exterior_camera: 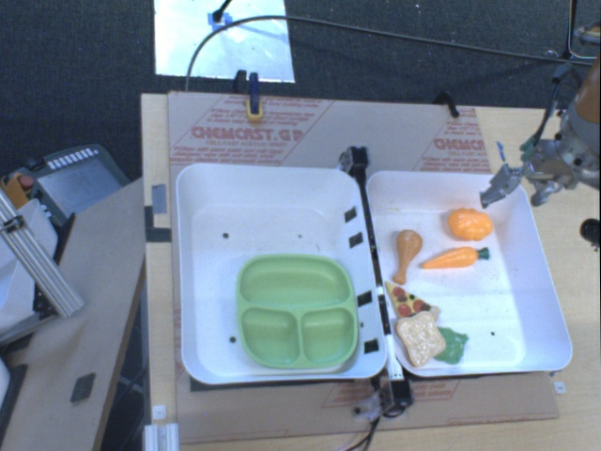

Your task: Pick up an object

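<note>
The gripper (515, 184) is seen at the far right edge of the right bin (535, 289), raised above the rim, and nothing is seen between its fingers; whether they are spread or closed cannot be told at this size. No object has yet been taken, so the arm is judged to be poised for a reach. The candidates are gathered in the right bin: an orange fruit (469, 223) lies nearest the gripper, a carrot (454, 258) lies just below it, and a chicken drumstick (405, 252) lies towards the divider. At the near left corner of that bin a pizza slice (409, 302), a slice of toast (420, 337) and a green leaf (452, 346) are crowded together, overlapping, which would hamper a clean grasp there. A green divided plate (297, 310) is set in the left bin (272, 205), well apart from the gripper.
</note>
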### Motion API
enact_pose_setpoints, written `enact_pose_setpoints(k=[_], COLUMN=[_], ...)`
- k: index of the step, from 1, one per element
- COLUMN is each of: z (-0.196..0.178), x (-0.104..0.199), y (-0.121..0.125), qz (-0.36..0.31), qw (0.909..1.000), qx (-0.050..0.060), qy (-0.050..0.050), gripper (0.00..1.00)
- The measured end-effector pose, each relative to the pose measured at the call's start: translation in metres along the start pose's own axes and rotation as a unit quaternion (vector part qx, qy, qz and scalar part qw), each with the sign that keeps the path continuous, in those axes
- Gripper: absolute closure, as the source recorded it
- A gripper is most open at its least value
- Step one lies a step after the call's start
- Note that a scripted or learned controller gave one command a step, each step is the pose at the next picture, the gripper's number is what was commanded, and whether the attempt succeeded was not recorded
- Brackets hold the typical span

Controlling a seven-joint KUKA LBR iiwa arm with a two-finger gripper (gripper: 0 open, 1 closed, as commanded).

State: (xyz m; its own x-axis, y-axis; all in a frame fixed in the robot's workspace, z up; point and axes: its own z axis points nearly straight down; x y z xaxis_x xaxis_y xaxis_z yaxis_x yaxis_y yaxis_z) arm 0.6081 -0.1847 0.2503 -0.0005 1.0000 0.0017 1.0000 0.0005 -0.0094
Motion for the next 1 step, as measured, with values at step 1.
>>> enact_pose_setpoints(k=[1], z=[-0.0068], x=[0.0006], y=[0.0022], qz=[-0.001], qw=[1.0], qx=[-0.005], qy=[-0.001], gripper=[0.0])
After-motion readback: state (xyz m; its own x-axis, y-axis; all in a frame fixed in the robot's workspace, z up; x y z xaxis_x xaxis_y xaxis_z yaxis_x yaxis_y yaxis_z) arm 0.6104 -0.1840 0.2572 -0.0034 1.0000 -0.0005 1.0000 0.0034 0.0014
